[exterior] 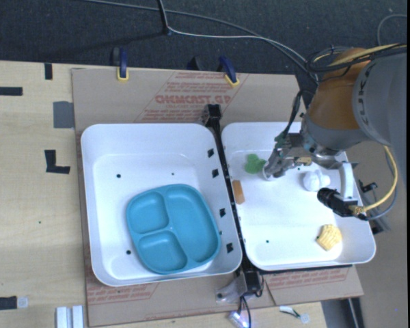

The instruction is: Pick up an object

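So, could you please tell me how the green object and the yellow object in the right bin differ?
The green object lies near the bin's far left part, right beside the gripper; the yellow object sits at the near right corner, apart from it. The green one looks smaller and rounder, the yellow one chunkier and ridged. Both rest on the right bin floor.

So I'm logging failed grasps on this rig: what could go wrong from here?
The gripper sits beside the small green object, not over it, so closing may only nudge it away. That object also lies near the right bin back wall, leaving little room. The orange piece hugs the divider.
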Motion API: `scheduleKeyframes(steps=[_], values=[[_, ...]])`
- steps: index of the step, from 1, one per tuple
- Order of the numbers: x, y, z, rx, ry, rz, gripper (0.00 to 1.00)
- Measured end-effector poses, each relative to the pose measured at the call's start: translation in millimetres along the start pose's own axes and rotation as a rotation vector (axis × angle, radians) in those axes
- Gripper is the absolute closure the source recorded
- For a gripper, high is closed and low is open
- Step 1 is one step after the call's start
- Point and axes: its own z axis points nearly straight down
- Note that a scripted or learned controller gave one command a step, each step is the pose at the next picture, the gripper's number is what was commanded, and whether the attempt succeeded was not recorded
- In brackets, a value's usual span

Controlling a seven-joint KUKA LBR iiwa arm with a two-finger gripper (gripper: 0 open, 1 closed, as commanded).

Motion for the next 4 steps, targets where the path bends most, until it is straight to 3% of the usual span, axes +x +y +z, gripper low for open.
scheduleKeyframes(steps=[2, 4], values=[[7, -5, -123, 0.0, 0.0, 0.0, 1.0], [108, -28, -104, 0.005, 0.002, -0.004, 1.0]])
